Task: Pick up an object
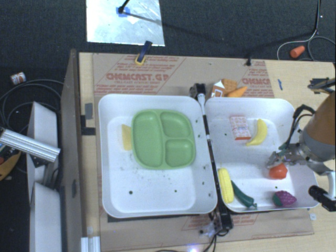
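Lighting: bright, even, overhead. Glare: shiny silver foil sheet (125, 13), above the 2 shallow white plastic bins (152, 203). Shadows: soft, faint beneath bin rims. Focus: slightly soft throughout; dark floor beyond the sheet grainy.

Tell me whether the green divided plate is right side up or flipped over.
Right side up: the green divided plate lies flat in the left bin with its three compartments facing up.

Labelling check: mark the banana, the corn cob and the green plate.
banana (258, 133), camera view, middle of its curved body.
corn cob (226, 185), camera view, middle of the cob.
green plate (140, 133), camera view, floor of its large left compartment.
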Available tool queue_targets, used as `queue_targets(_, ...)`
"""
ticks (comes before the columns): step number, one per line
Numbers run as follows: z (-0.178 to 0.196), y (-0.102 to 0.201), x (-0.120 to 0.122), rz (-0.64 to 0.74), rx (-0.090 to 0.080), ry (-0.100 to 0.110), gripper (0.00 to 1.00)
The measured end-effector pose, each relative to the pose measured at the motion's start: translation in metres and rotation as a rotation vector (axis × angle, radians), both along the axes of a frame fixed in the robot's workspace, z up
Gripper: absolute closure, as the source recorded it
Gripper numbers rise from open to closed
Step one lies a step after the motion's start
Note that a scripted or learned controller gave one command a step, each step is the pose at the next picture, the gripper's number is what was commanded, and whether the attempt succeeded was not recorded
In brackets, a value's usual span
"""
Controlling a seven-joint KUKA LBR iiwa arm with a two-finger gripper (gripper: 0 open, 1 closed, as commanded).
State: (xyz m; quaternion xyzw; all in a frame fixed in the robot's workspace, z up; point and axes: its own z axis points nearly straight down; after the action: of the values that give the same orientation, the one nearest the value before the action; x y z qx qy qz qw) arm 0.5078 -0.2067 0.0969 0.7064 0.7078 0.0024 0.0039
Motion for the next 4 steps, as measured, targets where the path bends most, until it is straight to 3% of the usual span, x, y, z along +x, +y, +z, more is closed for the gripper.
queue_targets(1, -0.012, 0.08, 0.078, 0.012, 0.002, 0.001, 1.0)
queue_targets(2, -0.012, 0.075, 0.073, 0.001, 0.002, 0.007, 0.0)
queue_targets(3, -0.013, 0.088, 0.012, -0.002, 0.004, 0.014, 0.0)
queue_targets(4, 0.096, 0.061, 0.09, 0.004, -0.004, -0.009, 0.0)
